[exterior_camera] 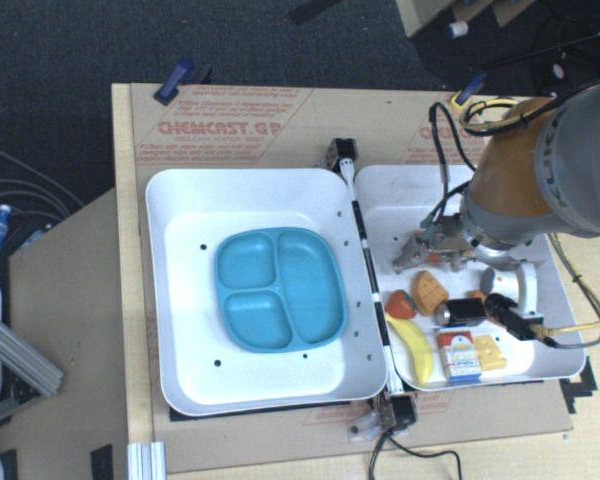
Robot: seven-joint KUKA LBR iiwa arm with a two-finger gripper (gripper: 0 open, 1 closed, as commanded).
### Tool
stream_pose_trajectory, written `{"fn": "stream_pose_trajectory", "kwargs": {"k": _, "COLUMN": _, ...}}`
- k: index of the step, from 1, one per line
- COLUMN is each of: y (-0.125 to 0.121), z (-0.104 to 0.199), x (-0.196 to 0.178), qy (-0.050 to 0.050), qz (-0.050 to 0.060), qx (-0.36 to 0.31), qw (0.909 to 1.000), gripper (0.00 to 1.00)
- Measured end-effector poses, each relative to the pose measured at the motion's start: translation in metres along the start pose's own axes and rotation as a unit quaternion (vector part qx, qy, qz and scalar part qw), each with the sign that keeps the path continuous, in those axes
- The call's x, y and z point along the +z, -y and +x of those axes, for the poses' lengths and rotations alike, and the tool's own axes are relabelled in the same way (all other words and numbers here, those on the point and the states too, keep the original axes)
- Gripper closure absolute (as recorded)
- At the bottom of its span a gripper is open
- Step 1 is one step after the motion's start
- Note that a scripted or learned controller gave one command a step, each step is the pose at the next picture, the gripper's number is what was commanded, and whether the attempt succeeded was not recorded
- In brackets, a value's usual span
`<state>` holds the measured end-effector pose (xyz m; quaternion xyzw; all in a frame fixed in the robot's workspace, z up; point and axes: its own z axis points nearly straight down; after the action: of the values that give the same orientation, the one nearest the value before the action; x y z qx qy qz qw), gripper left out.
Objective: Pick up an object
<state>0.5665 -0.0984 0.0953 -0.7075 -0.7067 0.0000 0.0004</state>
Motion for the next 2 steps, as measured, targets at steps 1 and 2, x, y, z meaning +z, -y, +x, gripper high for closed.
{"fn": "stream_pose_trajectory", "kwargs": {"k": 1, "y": -0.0003, "z": 0.0002, "x": -0.0098, "qy": 0.000, "qz": -0.001, "qx": 0.000, "qw": 1.0000, "gripper": 1.00}}
{"fn": "stream_pose_trajectory", "kwargs": {"k": 2, "y": -0.0003, "z": 0.0002, "x": -0.0098, "qy": 0.000, "qz": 0.000, "qx": 0.000, "qw": 1.0000, "gripper": 0.00}}
